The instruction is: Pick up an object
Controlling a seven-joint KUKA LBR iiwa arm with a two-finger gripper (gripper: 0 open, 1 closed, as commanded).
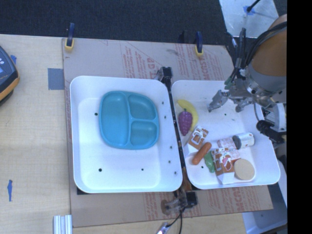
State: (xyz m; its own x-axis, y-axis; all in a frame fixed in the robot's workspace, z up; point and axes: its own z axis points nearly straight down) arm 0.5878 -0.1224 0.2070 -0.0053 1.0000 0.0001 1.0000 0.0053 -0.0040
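Note:
My gripper (227, 105) hangs over the back part of the right bin (263, 179), open, with nothing between its fingers. The toys lie below and to the left of it. A yellow banana (191, 110) and purple grapes (185, 122) rest by the bin's left wall. Nearer the front are a small carton (198, 137), an orange carrot (201, 153), a green piece (209, 163), a red-and-white box (225, 159), a small bottle (242, 141) and a round tan biscuit (244, 169).
The left bin (83, 130) holds a blue divided plate (129, 119). A ridge with a black clamp (166, 74) at its far end separates the two bins. The arm's orange band (273, 52) and cables rise at the right.

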